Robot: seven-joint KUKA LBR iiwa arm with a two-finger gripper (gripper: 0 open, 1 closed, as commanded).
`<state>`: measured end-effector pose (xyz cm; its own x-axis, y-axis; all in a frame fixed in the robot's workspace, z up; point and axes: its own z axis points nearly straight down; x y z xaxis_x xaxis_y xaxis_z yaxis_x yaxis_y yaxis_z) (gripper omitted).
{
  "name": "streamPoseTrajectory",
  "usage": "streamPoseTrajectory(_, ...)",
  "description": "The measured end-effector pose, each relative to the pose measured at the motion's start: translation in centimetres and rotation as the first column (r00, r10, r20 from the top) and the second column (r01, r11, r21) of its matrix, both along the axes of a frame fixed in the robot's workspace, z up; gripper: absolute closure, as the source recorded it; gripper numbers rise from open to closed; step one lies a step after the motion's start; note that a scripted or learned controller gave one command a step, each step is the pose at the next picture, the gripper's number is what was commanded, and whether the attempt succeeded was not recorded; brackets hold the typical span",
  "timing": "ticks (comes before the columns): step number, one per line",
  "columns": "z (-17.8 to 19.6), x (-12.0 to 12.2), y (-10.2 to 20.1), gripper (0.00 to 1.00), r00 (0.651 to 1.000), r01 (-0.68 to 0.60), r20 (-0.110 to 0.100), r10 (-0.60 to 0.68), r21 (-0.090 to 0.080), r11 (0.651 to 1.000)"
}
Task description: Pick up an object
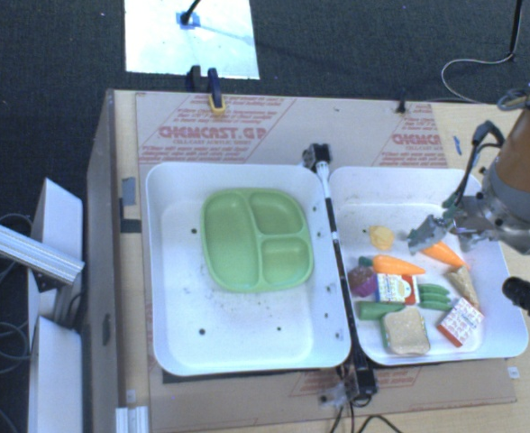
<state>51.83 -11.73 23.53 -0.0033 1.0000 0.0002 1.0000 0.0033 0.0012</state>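
Note:
My gripper (437, 232) hangs low over the right bin (508, 336), near its upper middle. An orange wedge-shaped piece (444, 254) lies just below it and to the right; I cannot tell whether they touch. A small yellow item (381, 236) sits to the gripper's left. Below lie a carrot (397, 265), a purple item (362, 282), a small red and green carton (394, 289), green beans (434, 294), a green pickle (379, 310), a bread slice (406, 330), a red and white packet (461, 321) and a tan wedge (464, 284).
The left bin (175, 332) holds a green divided plate (256, 240). A black divider rail (333, 242) runs between the bins. The arm's orange band (528, 156) rises at the right edge, with a cable looping above it.

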Motion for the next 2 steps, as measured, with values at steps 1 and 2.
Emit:
streamPoseTrajectory(1, -15.1, 4.3, -1.6, 0.0, 1.0, 0.002, 0.002, -0.002, -0.001, 1.0)
streamPoseTrajectory(2, -15.1, 4.3, 2.7, 0.0, 1.0, 0.0, -0.001, 0.0, 0.001, 1.0)
